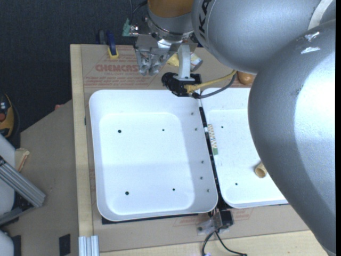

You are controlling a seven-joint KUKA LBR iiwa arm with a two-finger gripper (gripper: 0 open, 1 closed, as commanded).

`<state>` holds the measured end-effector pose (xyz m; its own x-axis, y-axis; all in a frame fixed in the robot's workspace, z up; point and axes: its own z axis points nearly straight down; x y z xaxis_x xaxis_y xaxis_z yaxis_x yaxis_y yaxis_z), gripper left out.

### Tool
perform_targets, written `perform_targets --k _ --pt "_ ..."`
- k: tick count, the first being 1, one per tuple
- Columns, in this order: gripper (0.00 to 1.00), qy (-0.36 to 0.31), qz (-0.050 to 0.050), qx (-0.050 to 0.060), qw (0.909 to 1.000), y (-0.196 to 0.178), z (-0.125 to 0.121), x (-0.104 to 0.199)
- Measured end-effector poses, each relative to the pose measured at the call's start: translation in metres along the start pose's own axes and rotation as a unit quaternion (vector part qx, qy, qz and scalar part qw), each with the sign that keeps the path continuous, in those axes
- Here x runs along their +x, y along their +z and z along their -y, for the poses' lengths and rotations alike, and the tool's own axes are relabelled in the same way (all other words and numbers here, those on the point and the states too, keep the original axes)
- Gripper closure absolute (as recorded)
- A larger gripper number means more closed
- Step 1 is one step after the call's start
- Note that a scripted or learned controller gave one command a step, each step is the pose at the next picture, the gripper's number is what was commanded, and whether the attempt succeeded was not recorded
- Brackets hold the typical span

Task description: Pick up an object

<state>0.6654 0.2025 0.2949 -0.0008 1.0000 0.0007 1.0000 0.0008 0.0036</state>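
Against the right-hand bin's (234, 196) floor, near its lower middle and close beside the arm's (287, 79) grey bulk, a small tan object (260, 170), short and rounded, is seen lying on the white surface. A thin green and white strip (211, 139) is laid along that bin's left wall, just beside the dark seam between the two bins. The left-hand bin (101, 159) is shown as plain white with a few small dark holes in its floor. Beyond the far rims of both bins, over the brown board (85, 68) printed with red lettering, the gripper (151, 63) is held high beneath the orange band (168, 4); whether it is spread or closed cannot be told at this size, and nothing is seen held in it. A black cable clip (178, 84) is hung just below it. The task is judged to be at its start, nothing having been picked. For the next move, the gripper would need to be brought well across to the right-hand bin, lowered over the tan object and closed upon it.
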Motion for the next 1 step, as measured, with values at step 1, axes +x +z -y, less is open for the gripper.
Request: perform_targets --k 1 --pt "1.00 0.000 0.000 0.000 1.0000 -0.0166 -0.0013 -0.0049"
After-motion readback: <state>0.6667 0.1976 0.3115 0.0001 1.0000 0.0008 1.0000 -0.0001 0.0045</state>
